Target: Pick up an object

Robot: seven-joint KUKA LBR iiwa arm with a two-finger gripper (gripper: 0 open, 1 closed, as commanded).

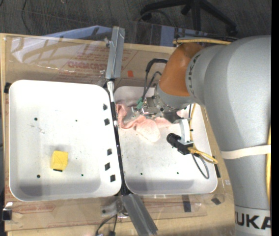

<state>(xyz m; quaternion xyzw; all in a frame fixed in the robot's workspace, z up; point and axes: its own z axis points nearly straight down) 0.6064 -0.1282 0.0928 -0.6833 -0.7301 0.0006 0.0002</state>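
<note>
The arm [228,107] reaches in from 3 o'clock and sets the gripper [147,109] low over the right bin [179,181], at that bin's 11 o'clock corner, directly on a heap of pink items [139,124]. Whether anything is gripped cannot be told. A yellow block [59,160] lies in the left bin [31,102], toward 7 o'clock, well apart from the gripper.

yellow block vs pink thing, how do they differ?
The yellow block is small, squarish and lies alone in the left bin; the pink thing is larger, pale, lumpy and irregular, in the right bin. The block lies far from the gripper, the pink thing directly beneath it. Both rest on white bin floors.
</note>
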